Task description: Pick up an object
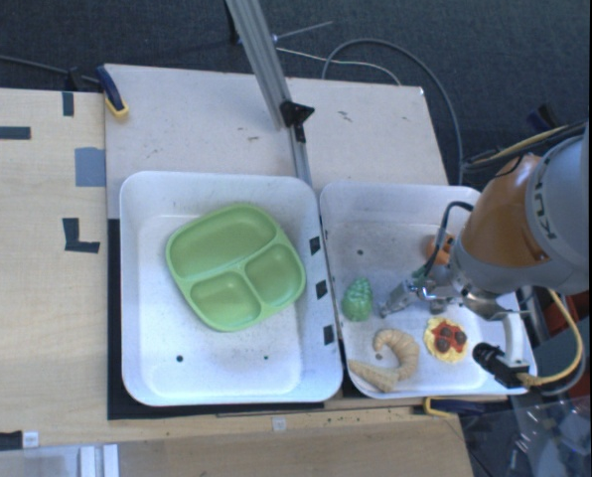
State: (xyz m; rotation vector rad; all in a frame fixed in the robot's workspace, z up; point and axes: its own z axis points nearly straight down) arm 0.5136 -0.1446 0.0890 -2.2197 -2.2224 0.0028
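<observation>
My gripper [400, 300] hangs low over the middle of the right bin [385, 202], reaching in from the right. Just to its left lies a small green toy vegetable [357, 299], a short gap away from the gripper. Below the gripper sits a tan curved croissant-like piece [398, 350], with a pale tan piece [372, 374] at the bin's front edge. A small round pizza toy [446, 339] lies to the lower right. An orange object [441, 245] peeks out from behind the arm. I see nothing held in the gripper.
The left bin [147, 266] holds a green divided plate [236, 264]. A metal pole [266, 53] slants in from the top toward the bins' shared wall. Cables [395, 58] run behind the right bin. The arm's orange band [500, 232] covers the right bin's right side.
</observation>
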